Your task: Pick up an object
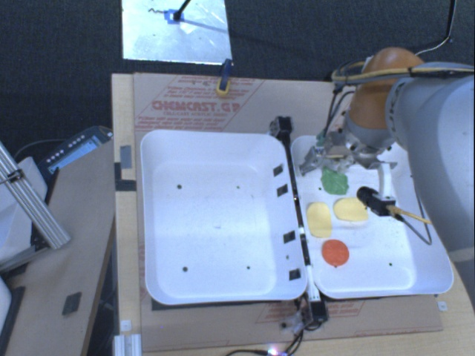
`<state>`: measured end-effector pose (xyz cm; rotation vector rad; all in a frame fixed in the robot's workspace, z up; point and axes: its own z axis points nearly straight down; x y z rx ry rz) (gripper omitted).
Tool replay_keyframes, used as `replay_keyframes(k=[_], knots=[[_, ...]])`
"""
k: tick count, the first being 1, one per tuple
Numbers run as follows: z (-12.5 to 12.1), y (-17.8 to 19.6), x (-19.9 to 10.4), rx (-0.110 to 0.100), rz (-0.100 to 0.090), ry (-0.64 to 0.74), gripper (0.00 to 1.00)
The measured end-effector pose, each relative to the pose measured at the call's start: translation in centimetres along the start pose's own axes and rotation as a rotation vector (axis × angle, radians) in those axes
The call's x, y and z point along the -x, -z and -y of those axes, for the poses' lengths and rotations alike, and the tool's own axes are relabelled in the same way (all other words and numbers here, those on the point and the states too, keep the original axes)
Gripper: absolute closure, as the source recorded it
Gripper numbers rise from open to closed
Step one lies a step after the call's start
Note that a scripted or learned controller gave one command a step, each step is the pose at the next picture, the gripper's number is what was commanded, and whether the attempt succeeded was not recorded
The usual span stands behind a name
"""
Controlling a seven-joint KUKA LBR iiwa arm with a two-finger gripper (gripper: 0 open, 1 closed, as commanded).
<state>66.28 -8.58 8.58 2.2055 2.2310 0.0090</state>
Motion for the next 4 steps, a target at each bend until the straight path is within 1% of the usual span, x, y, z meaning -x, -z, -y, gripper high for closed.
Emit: replay_keyframes(k=[1,2,3,4], knots=[[6.9,-0.1,-0.3,-0.011,0.000,-0.011,0.00],[15.5,0.2,4.4,-0.012,0.000,-0.017,0.00],[7.0,0.0,1.1,0.002,0.001,-0.003,0.00],[0.9,0.0,0.8,0.001,0.002,-0.005,0.00]])
